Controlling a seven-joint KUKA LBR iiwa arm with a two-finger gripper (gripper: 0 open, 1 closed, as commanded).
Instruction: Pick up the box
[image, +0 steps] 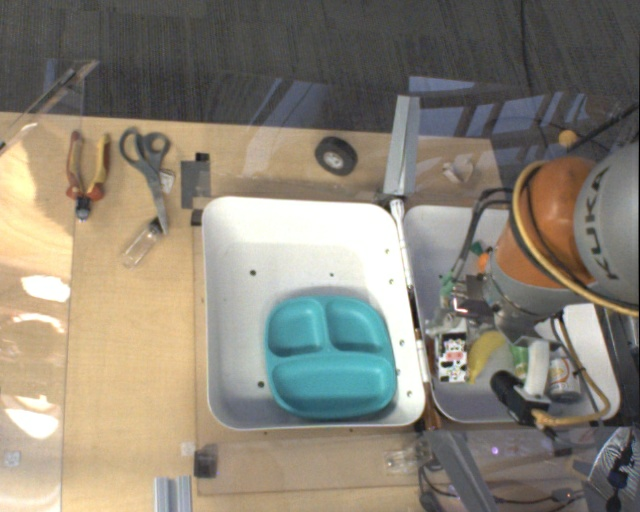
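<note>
Large dark letters reading "KU" stand on the grey arm (610, 235) at the right edge, running down its side; the rest of the word is cut off by the frame. In the right bin (440, 260), a small white box (453, 358) carries black and red printing, but it is too small and blurred to read. No other text, number or sign can be read on the bench.
</note>
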